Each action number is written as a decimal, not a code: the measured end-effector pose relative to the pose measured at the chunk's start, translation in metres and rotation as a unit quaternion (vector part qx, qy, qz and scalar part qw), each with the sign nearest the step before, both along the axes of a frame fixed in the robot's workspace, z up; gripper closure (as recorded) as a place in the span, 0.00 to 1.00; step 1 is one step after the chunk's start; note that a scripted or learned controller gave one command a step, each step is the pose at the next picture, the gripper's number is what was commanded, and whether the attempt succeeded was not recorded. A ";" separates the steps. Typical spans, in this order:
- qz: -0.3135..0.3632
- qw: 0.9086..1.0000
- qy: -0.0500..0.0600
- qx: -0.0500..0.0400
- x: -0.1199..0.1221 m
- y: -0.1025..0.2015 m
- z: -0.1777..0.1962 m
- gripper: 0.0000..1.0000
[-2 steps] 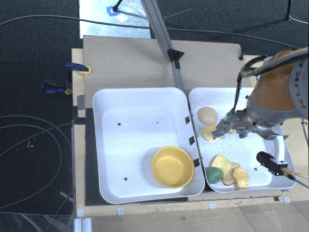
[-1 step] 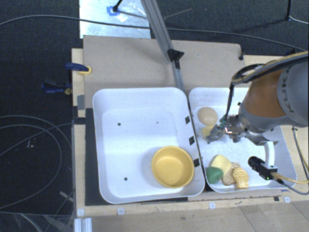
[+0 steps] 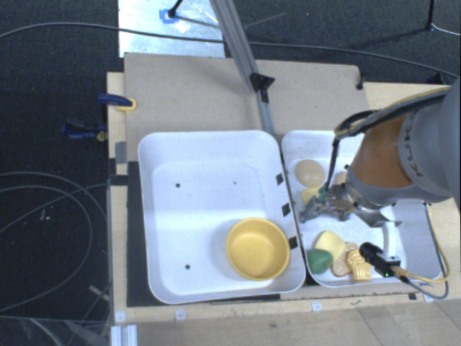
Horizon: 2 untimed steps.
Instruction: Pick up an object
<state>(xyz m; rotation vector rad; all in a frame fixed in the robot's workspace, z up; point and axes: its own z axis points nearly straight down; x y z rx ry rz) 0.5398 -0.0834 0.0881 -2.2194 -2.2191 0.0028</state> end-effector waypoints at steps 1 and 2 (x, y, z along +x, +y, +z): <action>0.000 1.000 -0.003 0.000 0.002 0.000 0.013 1.00; 0.002 1.000 -0.005 -0.001 0.012 -0.006 0.067 1.00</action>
